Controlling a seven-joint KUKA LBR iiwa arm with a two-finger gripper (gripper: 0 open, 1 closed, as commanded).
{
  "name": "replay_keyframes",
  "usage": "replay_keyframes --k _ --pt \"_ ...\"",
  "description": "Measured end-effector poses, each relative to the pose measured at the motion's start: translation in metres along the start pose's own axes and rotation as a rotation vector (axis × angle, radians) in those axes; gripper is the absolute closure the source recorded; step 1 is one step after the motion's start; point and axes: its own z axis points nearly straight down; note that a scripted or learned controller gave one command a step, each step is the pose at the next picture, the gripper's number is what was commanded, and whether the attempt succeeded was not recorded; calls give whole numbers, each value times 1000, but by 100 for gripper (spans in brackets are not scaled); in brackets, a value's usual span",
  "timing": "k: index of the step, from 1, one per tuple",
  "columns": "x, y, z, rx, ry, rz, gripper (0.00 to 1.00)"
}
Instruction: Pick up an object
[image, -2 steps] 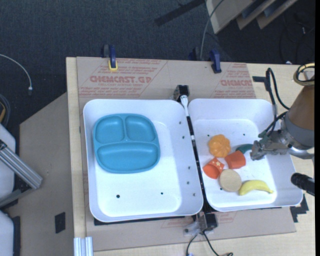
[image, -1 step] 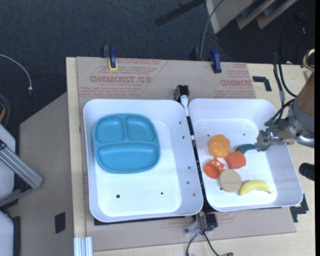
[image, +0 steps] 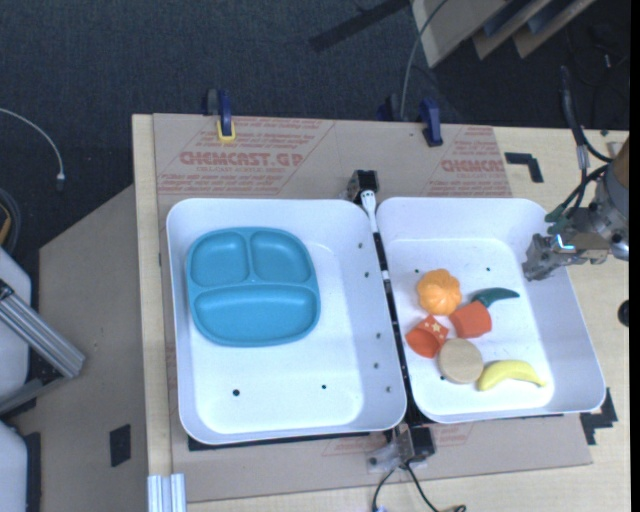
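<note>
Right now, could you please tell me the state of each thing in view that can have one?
gripper: over the right bin's right rim, holding nothing visible
blue divided plate: flat in the left bin, nothing on it
toy foods: loose in the right bin, clustered
banana: lying flat

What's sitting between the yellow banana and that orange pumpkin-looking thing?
In the camera view, a red piece and a round tan disc lie between the banana and the orange pumpkin, all in the right bin.
</note>
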Motion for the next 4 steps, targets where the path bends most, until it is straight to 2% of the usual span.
replay_keyframes --k 1,2,3,4 --pt "45 19 4 4 2 -3 100" --pt "87 28 22 11 4 -2 100" --pt "134 45 25 6 3 -3 100" --pt "196 52 36 6 3 -4 100"
